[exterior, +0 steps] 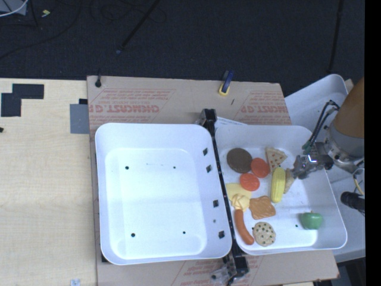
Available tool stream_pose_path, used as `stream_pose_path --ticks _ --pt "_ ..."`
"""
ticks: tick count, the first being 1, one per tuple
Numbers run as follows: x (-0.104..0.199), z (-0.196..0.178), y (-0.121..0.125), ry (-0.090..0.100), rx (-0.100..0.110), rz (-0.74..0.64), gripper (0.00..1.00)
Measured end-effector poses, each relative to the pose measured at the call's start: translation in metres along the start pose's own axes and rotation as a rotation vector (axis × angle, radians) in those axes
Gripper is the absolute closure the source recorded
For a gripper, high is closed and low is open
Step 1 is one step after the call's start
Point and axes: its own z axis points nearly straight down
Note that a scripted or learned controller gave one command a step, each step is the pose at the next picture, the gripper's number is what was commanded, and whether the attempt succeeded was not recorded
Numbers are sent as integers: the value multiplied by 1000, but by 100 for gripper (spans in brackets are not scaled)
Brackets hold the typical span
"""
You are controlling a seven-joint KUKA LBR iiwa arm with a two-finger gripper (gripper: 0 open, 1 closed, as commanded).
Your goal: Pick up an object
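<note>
The right bin (pixel 324 234) holds several toy foods. Among them are a brown round patty (pixel 239 159), two orange-red discs (pixel 259 167), a pizza wedge (pixel 275 157), a yellow corn cob (pixel 278 184), a toast slice (pixel 262 207), a sausage (pixel 242 226), a cookie (pixel 264 233) and a green piece (pixel 311 220). My gripper (pixel 297 170) reaches in from the right and hangs low in this bin, just right of the corn cob. A pale wedge lies under its tip. Nothing shows clearly between its fingers.
The left bin (pixel 113 159) lies beside the right one, joined by a black clamp strip (pixel 215 183). Both sit on a cardboard sheet (pixel 149 103) on the wooden bench. A blue and yellow clip (pixel 225 83) is at the cardboard's far edge.
</note>
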Motion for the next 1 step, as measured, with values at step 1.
stream_pose_path --ticks 1 --pt "22 53 60 -8 -26 -1 100"
